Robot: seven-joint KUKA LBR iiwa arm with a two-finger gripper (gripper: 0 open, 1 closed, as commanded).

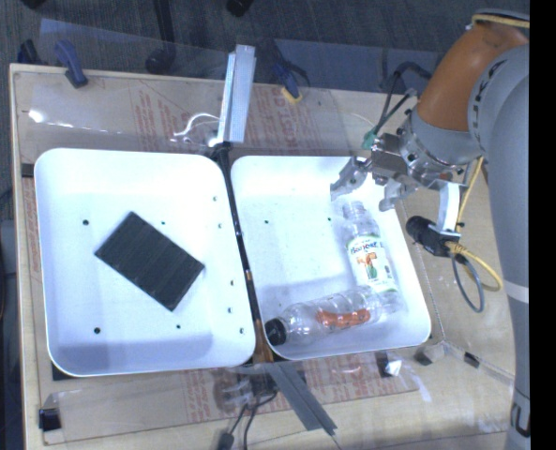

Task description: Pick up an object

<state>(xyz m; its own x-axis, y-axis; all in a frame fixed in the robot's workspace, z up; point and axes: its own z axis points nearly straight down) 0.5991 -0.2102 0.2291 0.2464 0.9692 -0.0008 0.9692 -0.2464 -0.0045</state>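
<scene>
While the tool [369, 178] hangs over the right bin [287, 242] near its 1 o'clock corner, its two fingers are spread with nothing between them. A clear bottle with a label [368, 257] lies just below, toward 6 o'clock. Its long side runs 12 to 6, and its cap end looks to point at 12.

A dark grey flat pad [150, 260] lies tilted in the left bin [62, 172], left of frame centre. Two clear plastic bottles lie on their sides in the right bin [278, 204]: one with a white label [369, 254] along the right wall, one with a black cap [329, 315] along the lower edge, their ends near each other at the lower right corner.
</scene>
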